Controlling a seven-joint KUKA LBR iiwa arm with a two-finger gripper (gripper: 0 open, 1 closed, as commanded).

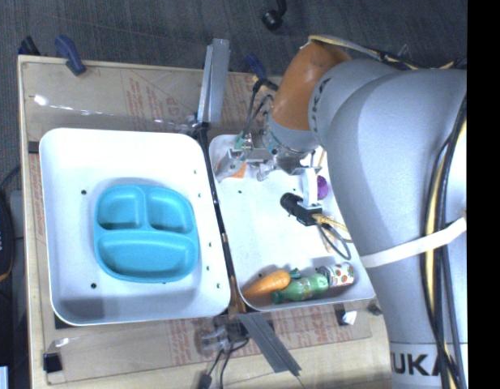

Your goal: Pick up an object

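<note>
Plainly caught the reaching-down step of the pick, with nothing seen lifted. Found the pincer (243, 159) low in the upper-left corner of the right bin (258, 225), close against the wall next to the left bin (63, 217), and the grey arm (379, 136) stretched in over the right bin's right half. Could not tell the pincer's state, open or closed: too small and cluttered at that spot. Made out a small orange piece (237, 170) just below it, touching or nearly so, but could not say whether gripped. Took that piece as the likeliest target. Noted other candidates well apart from it along the lower edge of the same bin: a carrot (267, 282), a green bottle (310, 286) lying just beside the carrot, and a spotted thing (343, 275) at the bottle's other end. Spotted also a purple thing (322, 187) half hidden by the arm. Saw a blue divided tray (146, 232) lying in the left bin, on the same counter (112, 96). Judged the next move to call for a firm close on the orange piece, then a straight lift clear of the corner walls. Reckoned a check for something truly held worthwhile before any travel, given the tight corner and the risk of pinching bin wall instead.
</note>
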